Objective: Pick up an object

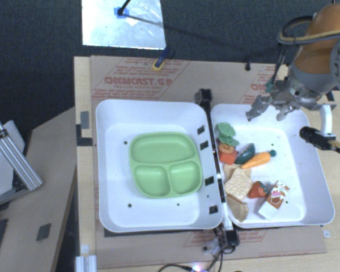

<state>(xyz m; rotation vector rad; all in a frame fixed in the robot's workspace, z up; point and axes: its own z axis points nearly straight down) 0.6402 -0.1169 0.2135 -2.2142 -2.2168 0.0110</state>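
In the camera view, the arm point(323, 38) comes in from the upper right of the frame, grey with an orange part on top. Its gripper point(270, 112) hangs over the upper edge of the right bin point(314, 174). The two fingers point(255, 111) are apart and nothing is between them.

The objects to pick lie in the left half of the right bin, below and to the left of the gripper, apart from it. At the top of the group is a green leafy vegetable toy point(226, 132). Just below it there is a small orange and red piece point(229, 149). To the right of that lies a carrot point(256, 160), orange with a dark green end, almost flat and pointing to the right. Lower down is a pale cracker point(238, 185) with small dots, and a piece like bread point(238, 208) under it. Beside the cracker there is a small red piece point(257, 190), and then a white and red packet point(273, 203) near the lower right of the group.

The left bin point(110, 152) holds a green tray point(161, 163) with three compartments, in the middle of the frame
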